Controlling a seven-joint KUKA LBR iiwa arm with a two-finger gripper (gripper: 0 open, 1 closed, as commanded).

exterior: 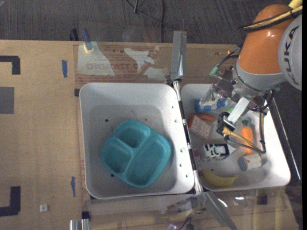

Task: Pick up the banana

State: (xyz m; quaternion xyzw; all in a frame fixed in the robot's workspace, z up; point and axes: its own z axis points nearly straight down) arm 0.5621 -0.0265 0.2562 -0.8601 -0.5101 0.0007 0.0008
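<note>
The banana [219,178] is yellow and lies along the near wall of the right bin [280,174], curved side toward the front. My gripper [212,98] hangs over the far left part of that bin, well behind the banana, above a blue and white item [209,104]. Nothing yellow is at the gripper. The wrist and its fittings cover part of the bin's middle.
The right bin also holds an orange carrot [247,137], a red and tan box [201,124], a black and white item [217,150] and a grey cylinder [249,163] close to the banana. A teal divided plate [136,153] lies in the left bin [91,99].
</note>
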